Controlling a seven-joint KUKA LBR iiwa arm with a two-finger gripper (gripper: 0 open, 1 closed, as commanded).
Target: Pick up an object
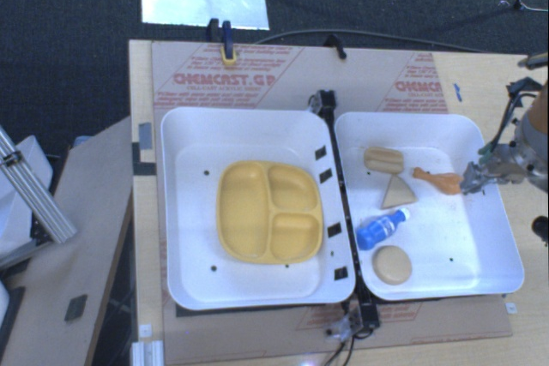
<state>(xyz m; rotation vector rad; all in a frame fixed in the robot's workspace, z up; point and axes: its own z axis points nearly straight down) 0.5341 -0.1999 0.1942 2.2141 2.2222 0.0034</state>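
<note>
The bench (pixel 283 64) carried two shallow white bins side by side, and nothing of the picking had been accomplished as far as I could judge. The left bin (pixel 193 141) held the biggest thing in view, a yellow divided tray (pixel 270 212), lying flat and well apart from me. The right bin (pixel 480 261) held the smaller candidates: a blue bottle (pixel 381 229) on its side near the divider, a round tan disc (pixel 393 265) just below it, a tan block (pixel 383 159) toward the far wall, a pale wedge (pixel 397 192) just beneath that block, and an orange-brown piece (pixel 437 180) lying nearest my reach. My tool (pixel 474 179) sat low at the right bin's right wall, just beside the tip of that orange-brown piece; it was too small and blurred for me to tell whether it touched the piece, or was released or clenched. Every object rested on a bin floor, so grasp and lift remained ahead, I judged.
</note>
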